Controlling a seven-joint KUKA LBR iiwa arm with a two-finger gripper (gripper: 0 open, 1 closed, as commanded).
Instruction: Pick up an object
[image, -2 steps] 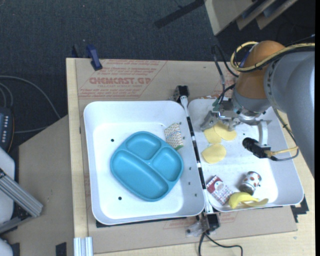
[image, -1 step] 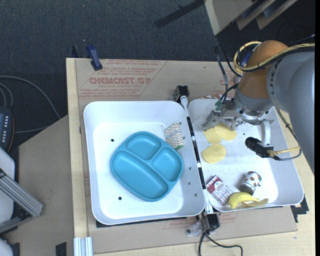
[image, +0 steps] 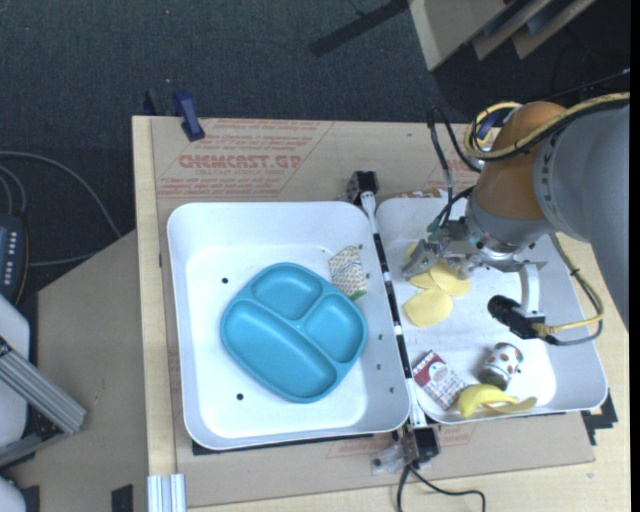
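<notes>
Banana (image: 492, 402) lies at the near edge of the right bin (image: 590, 372), about 6 o'clock in that bin, yellow and curved. Just beside it at 12 o'clock sits a small round toy (image: 503, 362), white with red and dark marks. At the banana's 9 o'clock is a red-and-white packet (image: 436, 375), tilted, close to the divider between the bins.

Mid-bin: yellow chips (image: 432, 298), several flat pale discs overlapping, one larger piece at their 7 o'clock end. The pile runs up toward 12 o'clock and meets the gripper (image: 437, 250).

Gripper sits at roughly 10 o'clock in the right bin, low over the top of the chips. Metal parts at its tip are visible, but whether the jaws are parted or closed I cannot tell, nor whether anything lies between them. Arm (image: 585, 170) enters from 3 o'clock, grey, with the orange band (image: 515, 165) just above the wrist. A black fitting (image: 512, 315) with yellow cable hangs off the wrist at its 5 o'clock, over the bin floor.

Left bin (image: 190, 300): blue tray (image: 292, 330), three compartments, lying flat near centre, turned diagonally. At its 1 o'clock, touching or nearly touching the tray rim, a small patterned pouch (image: 347, 268), whitish with speckled print.

Both bins rest on a cardboard sheet (image: 240, 160) with red lettering. A blue clip (image: 187, 113) sits at the sheet's 11 o'clock corner.
</notes>
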